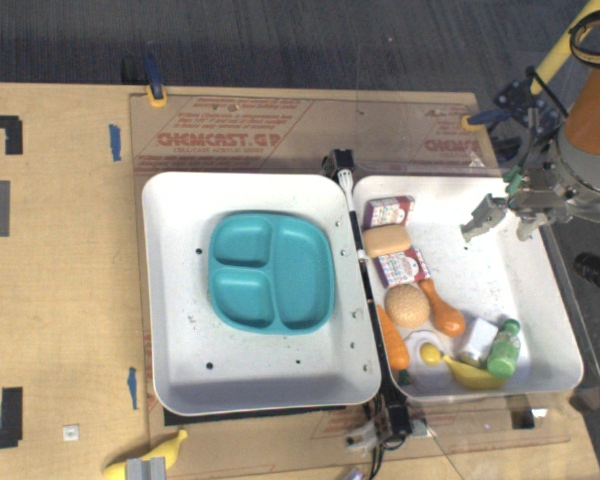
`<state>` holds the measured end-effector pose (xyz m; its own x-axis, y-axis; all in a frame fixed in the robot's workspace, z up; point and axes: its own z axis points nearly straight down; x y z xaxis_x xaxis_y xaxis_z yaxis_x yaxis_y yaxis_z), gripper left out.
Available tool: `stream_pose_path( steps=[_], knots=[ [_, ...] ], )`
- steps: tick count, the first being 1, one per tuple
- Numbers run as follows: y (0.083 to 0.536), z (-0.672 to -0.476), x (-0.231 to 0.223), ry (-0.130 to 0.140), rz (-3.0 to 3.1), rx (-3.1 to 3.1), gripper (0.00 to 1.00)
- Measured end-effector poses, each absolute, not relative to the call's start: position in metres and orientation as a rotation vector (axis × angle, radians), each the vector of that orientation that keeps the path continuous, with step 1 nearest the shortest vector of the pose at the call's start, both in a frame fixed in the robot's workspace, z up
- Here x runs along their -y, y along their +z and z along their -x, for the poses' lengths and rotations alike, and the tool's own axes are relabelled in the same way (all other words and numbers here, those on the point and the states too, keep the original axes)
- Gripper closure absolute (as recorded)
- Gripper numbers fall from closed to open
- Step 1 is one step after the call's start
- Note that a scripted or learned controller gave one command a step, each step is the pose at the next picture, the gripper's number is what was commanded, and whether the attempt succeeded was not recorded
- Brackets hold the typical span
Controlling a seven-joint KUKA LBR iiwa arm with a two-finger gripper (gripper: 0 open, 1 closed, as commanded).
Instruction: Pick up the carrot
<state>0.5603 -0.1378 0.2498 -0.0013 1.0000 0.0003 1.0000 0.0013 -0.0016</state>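
Along left wall of right bin (555,298): carrot (392,336), lying lengthwise, just beside bun (408,305) and fried egg (424,351). Gripper (504,218) hovers over upper right of same bin, well apart from carrot; fingers spread apart, nothing between them. Banana (468,372) and green bottle (503,349) at bin's near corner. Left bin (170,268) holds teal divided plate (273,272).

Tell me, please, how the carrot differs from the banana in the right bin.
The carrot is orange and straight; the banana is yellow and curved. The carrot lies along the bin's left wall, the banana along its near edge beside a green bottle. Both lie flat, apart from the gripper.
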Motion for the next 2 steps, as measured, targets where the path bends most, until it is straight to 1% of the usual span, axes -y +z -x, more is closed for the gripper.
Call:
stream_pose_path(
  steps=[1,2],
  knots=[
    [0.158,-0.487,0.145,0.011,2.208,2.221,0.0],
    [0.097,-0.502,0.144,-0.005,2.24,2.209,0.0]
  ],
)
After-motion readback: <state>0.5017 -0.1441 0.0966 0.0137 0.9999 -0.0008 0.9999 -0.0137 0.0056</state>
